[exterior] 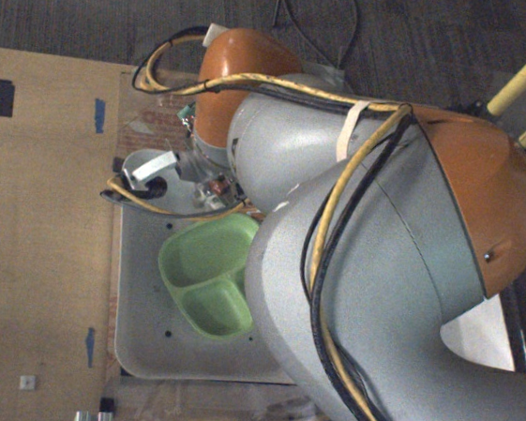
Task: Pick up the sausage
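Note:
My gripper [211, 189] reaches down into the top end of a white bin [136, 332], just above a green dish. The grey arm and its orange wrist band [235, 79] cover the gripper from above, hiding the finger ends. The bulk of the arm hides the right part of this bin and most of the area above it.
A green two-compartment dish [208, 279] lies in the middle of the bin, its upper rim close under the gripper. The bin's left and lower floor is bare white. A brown board [35, 226] with black and blue tape marks lies to the left.

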### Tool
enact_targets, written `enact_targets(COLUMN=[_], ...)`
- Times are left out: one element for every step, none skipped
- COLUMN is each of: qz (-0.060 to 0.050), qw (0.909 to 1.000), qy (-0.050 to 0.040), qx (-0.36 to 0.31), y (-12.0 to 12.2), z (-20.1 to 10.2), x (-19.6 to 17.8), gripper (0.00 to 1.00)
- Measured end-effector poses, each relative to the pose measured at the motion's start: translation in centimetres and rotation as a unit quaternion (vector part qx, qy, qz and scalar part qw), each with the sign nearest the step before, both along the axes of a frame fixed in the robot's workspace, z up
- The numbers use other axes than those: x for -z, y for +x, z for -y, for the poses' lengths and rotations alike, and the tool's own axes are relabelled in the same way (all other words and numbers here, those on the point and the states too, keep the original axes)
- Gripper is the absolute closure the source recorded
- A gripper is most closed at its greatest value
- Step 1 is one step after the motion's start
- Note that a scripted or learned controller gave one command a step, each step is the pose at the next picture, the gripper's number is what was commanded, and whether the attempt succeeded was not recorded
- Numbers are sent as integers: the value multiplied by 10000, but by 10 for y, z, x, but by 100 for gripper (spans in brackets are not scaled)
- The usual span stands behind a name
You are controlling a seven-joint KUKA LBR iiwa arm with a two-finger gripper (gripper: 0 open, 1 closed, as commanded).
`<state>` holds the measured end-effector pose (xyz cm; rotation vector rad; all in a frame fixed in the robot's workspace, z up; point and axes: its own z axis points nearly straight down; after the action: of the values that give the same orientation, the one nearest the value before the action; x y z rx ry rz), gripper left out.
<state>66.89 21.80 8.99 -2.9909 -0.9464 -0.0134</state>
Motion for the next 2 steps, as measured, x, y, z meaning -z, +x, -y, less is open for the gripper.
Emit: enact_targets(qz=[38,-43], qw=[9978,9978], qy=[20,-5], qx=[660,666], y=[-5,-8], z=[-8,-7], x=[-1,-1], gripper=[100,0])
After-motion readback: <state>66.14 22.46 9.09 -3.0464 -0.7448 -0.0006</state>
